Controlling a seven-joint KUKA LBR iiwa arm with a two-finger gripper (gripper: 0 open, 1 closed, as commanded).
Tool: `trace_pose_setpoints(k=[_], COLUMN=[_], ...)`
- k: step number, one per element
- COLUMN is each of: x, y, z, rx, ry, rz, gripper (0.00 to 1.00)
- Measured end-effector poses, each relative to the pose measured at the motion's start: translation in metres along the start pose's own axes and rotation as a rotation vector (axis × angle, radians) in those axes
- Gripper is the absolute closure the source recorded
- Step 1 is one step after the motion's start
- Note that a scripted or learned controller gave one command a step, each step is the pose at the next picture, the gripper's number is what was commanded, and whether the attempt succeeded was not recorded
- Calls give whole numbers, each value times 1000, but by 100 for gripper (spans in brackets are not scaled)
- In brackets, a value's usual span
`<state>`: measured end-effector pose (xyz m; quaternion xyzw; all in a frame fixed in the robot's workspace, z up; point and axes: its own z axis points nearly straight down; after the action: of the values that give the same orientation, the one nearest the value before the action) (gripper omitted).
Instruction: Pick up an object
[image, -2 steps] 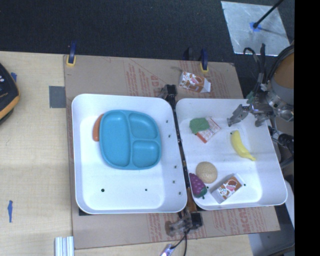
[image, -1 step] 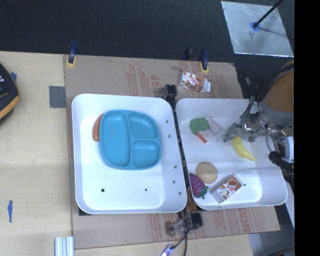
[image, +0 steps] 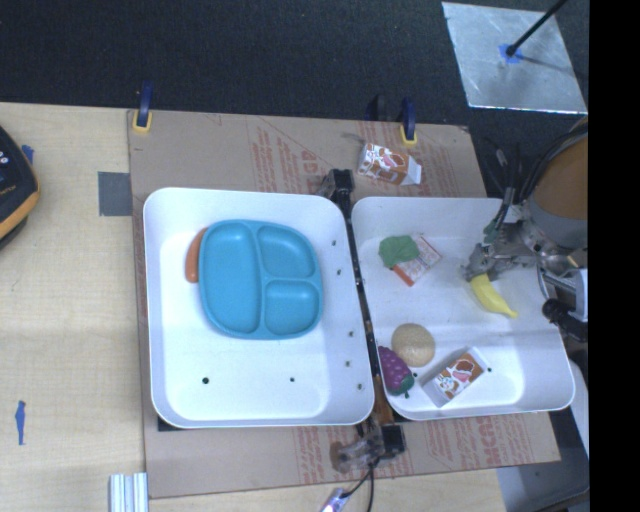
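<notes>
Gripper (image: 487, 262) sits low in the right bin (image: 540, 395), just above the top end of the yellow banana (image: 493, 295), close to touching it. Can't tell how the gripper is set from this angle; nothing visibly caught in it, so banana looks to be lying free on the bin floor.

Risks, as I judge them:
- Gripper is over the banana's tip, not its middle, so a close here may pinch the end & the curved skin squirts out, or it swings and drops on the lift
- Banana lies at a slant; if the gripper's line doesn't cross it, it'll just get nudged toward the bin's right wall
- Green toy (image: 400, 250) w/ the small carton (image: 424, 257) is near on the left, but prob far enough to stay clear

Other stuff: tan round thing (image: 413, 342), purple grapes (image: 394, 369), snack box (image: 455, 376) at the front of that bin, well apart from the gripper. Left bin (image: 170, 390) has a blue divided plate (image: 262, 279) over an orange item (image: 192, 258)
</notes>
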<state>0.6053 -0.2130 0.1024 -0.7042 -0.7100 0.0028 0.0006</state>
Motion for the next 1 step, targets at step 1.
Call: trace_pose_setpoints(k=[1], x=[57], y=[52], z=[-1], rx=[-2], ry=[2], rz=[1], gripper=[100])
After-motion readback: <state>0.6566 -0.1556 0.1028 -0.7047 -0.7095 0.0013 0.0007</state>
